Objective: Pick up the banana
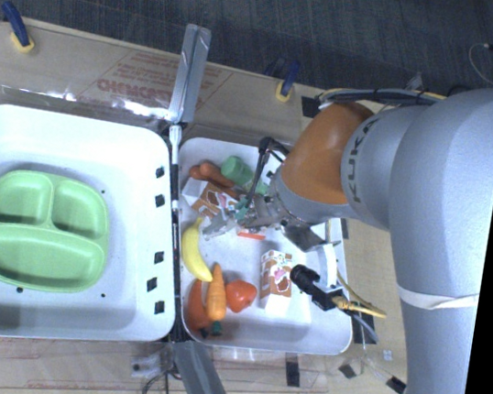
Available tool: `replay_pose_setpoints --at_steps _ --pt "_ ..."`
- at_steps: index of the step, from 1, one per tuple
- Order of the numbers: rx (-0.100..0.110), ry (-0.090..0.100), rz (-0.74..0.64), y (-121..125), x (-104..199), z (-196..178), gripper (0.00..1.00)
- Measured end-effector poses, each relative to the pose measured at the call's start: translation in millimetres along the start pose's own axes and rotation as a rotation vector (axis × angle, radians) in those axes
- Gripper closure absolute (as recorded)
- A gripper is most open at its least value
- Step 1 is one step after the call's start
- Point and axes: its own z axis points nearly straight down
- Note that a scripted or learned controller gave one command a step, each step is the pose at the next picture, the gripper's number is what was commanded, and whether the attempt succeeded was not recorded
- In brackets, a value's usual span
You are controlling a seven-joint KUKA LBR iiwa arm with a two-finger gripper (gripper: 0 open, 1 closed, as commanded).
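Camera view, both bins from above. The banana (195,250) lies in the right bin (295,331), along its left wall and about midway down that wall. It is flat on the floor, and its curved length runs from the wall toward the bin's near edge. Note its lower tip: it touches or just overlaps a carrot (217,294), which in turn sits beside a red tomato-like toy (241,293) near the near-left corner. The banana's upper half, by contrast, has bare floor on its right, and you may judge that half the easier place to grasp.

The gripper (230,217) hangs low over the middle of the right bin. It is just beyond the banana's upper tip and over a printed packet (216,201), not over the fruit itself. You cannot tell from this angle whether it is open or closed, and nothing is visibly held in it. The arm crosses the bin's right edge, so its bulk hides much of the far-right corner.

A small carton (277,275) stands toward the right side. A green item (237,170) rests by the far edge. The left bin (137,185) carries a green divided plate (45,229), well apart from the work.

The pick appears not yet made; the gripper likely needs to shift toward the left wall, where little room remains.
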Motion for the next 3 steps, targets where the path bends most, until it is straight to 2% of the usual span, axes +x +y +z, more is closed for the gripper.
replay_pose_setpoints --at_steps 1,2,3 --pt "0.01 0.004 0.223 -66 16 13 0.0" --pt "0.009 0.002 0.475 11 -17 13 0.0" --pt "0.011 0.001 0.493 -27 -18 13 0.0"
